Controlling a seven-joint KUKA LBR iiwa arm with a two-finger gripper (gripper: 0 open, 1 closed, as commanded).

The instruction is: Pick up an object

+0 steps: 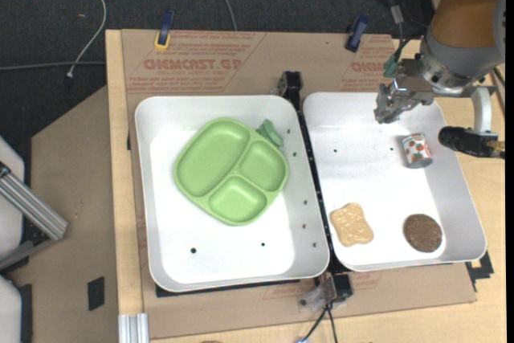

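Nearest the lens, a pale waffle-shaped cracker (pixel 352 224) and a round brown cookie (pixel 422 232) lie near the front rim of the right bin (pixel 353 120), well apart from each other. Farther back, a small white can with red markings (pixel 415 150) rests by the bin's right wall. Above the bin's rear, the grey arm's hand (pixel 389 107) hangs close to the can without touching it; whether it is spread or pressed together cannot be told. A green divided plate (pixel 230 170) sits in the left bin (pixel 161 197) on the tabletop (pixel 120 173).
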